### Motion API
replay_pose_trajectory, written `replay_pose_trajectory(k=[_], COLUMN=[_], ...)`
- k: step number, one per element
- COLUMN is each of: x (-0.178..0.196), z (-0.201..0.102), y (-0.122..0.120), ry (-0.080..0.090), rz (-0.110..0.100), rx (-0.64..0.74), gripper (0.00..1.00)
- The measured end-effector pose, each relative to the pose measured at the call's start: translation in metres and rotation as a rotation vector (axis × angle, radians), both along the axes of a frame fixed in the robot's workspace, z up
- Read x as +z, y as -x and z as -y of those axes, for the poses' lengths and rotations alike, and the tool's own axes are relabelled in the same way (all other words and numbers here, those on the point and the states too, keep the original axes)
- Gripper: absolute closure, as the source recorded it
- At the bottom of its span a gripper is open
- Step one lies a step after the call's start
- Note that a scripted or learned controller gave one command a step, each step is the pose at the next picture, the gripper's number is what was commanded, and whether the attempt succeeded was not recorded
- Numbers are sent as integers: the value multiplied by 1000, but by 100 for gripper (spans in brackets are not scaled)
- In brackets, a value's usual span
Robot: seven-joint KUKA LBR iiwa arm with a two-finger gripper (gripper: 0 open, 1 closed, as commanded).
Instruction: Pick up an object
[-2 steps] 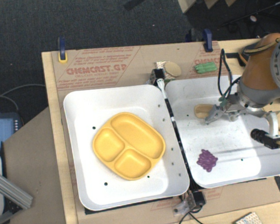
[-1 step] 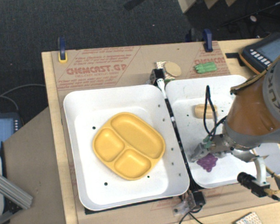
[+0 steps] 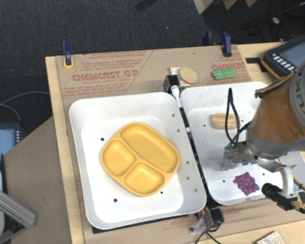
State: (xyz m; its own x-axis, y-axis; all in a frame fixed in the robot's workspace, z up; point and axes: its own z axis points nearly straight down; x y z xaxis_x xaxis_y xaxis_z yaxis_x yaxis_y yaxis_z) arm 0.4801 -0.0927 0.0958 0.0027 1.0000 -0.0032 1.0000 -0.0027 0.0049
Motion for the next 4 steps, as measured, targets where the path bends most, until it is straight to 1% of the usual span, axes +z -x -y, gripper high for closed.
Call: replay_pose_trajectory(k=[1,2,3,4], x=[-1,-12,-11,-11], z=[0,5,63,20], y=[0,-28,2,-43], ry=[0,-1,-5,-2], rz=[-1,-2,-8,-2], rx=[0,3,0,6], gripper=[0,0,0,0])
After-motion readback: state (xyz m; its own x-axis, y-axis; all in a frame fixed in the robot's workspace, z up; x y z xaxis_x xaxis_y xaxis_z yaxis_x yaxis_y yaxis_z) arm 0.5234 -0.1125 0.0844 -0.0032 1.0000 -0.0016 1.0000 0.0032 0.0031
